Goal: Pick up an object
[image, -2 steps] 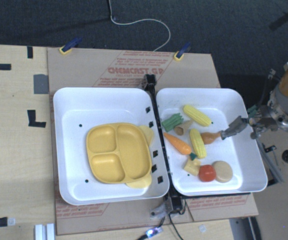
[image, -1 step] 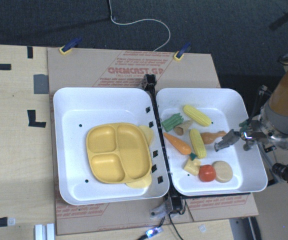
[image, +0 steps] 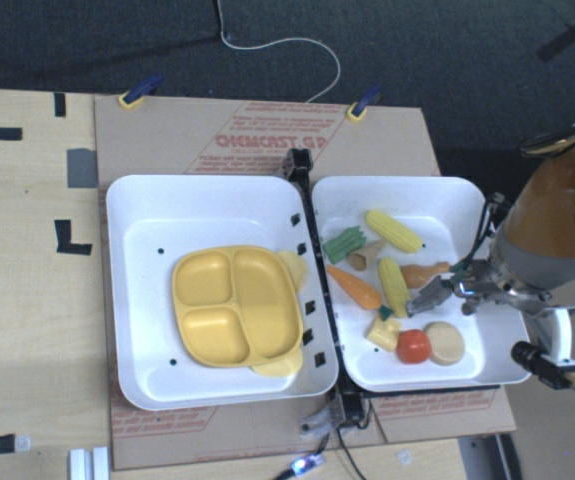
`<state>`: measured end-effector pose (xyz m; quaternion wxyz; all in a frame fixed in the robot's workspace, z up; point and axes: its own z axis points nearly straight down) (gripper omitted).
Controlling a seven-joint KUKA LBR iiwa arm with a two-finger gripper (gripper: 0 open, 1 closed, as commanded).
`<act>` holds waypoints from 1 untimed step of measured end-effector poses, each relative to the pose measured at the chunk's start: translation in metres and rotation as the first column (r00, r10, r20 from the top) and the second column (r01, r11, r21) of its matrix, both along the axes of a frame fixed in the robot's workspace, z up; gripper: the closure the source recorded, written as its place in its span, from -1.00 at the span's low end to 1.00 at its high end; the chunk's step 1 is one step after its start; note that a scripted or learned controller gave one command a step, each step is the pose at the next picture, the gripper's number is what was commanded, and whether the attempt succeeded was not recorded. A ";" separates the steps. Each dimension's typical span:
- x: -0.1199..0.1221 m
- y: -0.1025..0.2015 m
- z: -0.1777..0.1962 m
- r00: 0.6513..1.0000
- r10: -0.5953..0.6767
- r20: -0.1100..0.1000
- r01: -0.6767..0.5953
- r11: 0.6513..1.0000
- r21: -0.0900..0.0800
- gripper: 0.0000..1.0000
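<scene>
Toy food point(image: 392, 283) lies heaped in the right bin point(image: 467, 196), which sits right of centre in the frame. An ear of corn point(image: 395, 230) lies tilted in the upper middle of that bin. To its lower left is a green ridged piece point(image: 344, 243), and just beside that a small brown piece point(image: 358, 260). An orange carrot point(image: 354, 287) slants down toward the bin's lower middle, and a second, paler yellow-green cob point(image: 392, 284) stands nearly upright in the frame just right of it. A small pale yellow chunk point(image: 383, 335) lies under that cob, touching a red tomato point(image: 414, 345). A round beige piece point(image: 447, 343) rests against the tomato's right side. An orange-brown piece point(image: 425, 271) lies right of the pale cob.

The gripper point(image: 422, 300) reaches in from the frame's right edge, low over the right bin, its dark tip just above the tomato and the beige piece and close to the orange-brown piece. Whether its fingers are spread or closed cannot be told, and nothing is visibly between them. The arm point(image: 552, 223) fills the right edge, with the orange band uppermost.

The left bin point(image: 132, 203) holds a yellow tray point(image: 237, 303) with 3 compartments, lying a little tilted in the bin's middle. A yellow flat piece point(image: 282, 366) pokes out under its lower right edge. Both bins rest on a cardboard sheet point(image: 177, 133) clamped at the top by 2 clips.
</scene>
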<state>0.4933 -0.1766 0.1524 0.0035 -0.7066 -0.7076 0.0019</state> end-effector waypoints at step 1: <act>-0.004 0.003 -0.044 1.000 0.000 0.000 0.000 1.000 0.000 -1.00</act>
